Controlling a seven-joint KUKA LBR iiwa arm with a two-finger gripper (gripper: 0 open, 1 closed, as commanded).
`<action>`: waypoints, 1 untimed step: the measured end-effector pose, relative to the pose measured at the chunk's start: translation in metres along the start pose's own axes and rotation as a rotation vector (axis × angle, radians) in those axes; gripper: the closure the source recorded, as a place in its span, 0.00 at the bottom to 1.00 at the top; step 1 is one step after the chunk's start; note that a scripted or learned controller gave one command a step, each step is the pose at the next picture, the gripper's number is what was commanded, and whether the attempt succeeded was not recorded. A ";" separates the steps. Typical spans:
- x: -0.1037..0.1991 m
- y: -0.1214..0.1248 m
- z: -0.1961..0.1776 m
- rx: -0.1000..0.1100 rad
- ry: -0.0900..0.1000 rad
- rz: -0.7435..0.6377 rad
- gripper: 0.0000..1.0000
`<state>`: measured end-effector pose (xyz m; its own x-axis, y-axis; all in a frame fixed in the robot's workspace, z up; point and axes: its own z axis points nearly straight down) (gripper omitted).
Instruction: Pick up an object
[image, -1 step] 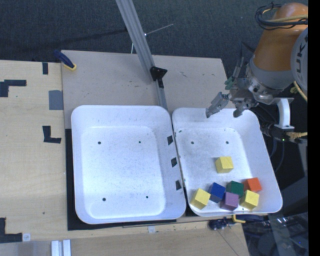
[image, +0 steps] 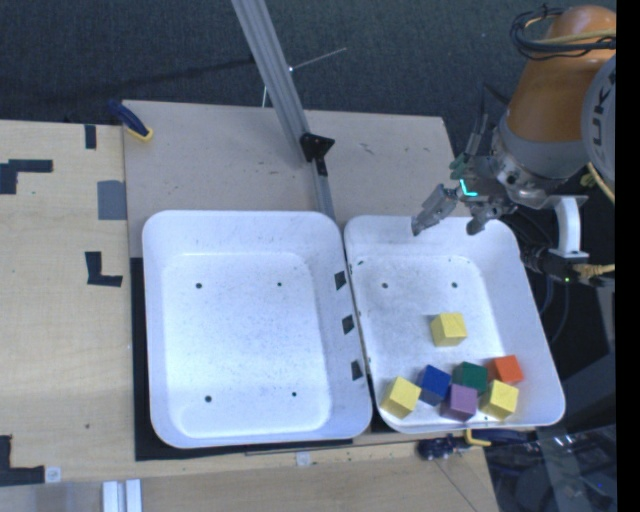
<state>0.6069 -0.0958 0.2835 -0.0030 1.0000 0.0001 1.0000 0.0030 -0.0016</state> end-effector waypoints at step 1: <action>0.009 0.002 0.050 0.004 -0.001 0.002 0.00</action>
